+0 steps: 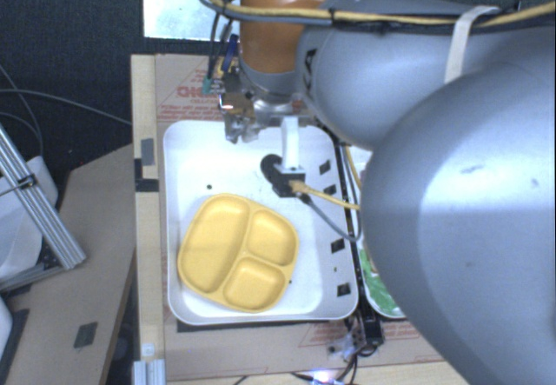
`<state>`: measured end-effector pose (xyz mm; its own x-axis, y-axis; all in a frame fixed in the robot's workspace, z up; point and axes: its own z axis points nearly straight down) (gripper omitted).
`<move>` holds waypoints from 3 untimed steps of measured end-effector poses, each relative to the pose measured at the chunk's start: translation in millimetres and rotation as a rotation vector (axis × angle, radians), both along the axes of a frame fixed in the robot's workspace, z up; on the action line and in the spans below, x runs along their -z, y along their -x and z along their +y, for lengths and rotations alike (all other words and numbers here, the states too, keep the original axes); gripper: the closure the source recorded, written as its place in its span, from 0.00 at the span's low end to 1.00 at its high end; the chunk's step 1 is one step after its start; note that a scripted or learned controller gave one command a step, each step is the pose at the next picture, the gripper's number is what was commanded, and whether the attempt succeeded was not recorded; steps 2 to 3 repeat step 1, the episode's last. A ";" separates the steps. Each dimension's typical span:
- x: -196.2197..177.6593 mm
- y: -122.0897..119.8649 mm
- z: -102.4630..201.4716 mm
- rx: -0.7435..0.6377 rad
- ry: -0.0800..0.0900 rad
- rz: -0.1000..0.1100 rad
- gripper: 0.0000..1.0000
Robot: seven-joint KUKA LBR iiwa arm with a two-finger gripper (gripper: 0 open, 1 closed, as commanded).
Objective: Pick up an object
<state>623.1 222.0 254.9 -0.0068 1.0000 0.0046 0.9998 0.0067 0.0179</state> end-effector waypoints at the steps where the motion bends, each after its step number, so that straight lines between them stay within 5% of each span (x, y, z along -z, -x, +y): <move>1: 143.2 -44.1 11.6 0.002 0.007 0.024 1.00; 3: 143.2 -44.1 11.6 0.002 0.007 0.024 1.00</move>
